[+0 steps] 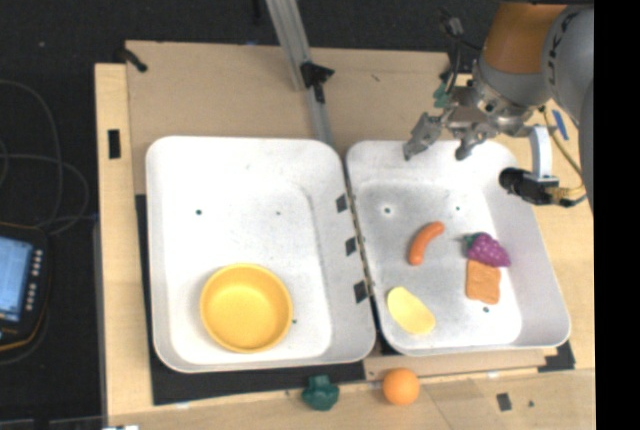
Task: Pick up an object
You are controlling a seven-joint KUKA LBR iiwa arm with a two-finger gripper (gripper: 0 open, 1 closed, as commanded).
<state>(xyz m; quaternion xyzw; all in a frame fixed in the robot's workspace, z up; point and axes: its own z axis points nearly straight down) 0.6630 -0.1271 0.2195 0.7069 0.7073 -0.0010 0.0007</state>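
Now the gripper hovers spread and empty over the right bin's far edge, well apart from the sausage, so a straight drop closes on nothing.

My feed: arm cut off by right edge past orange band. Small green thing at bench front edge too small to identify. Screen device cropped at left edge.

Grey arm, orange wrist band, dark metal gripper, looped cables
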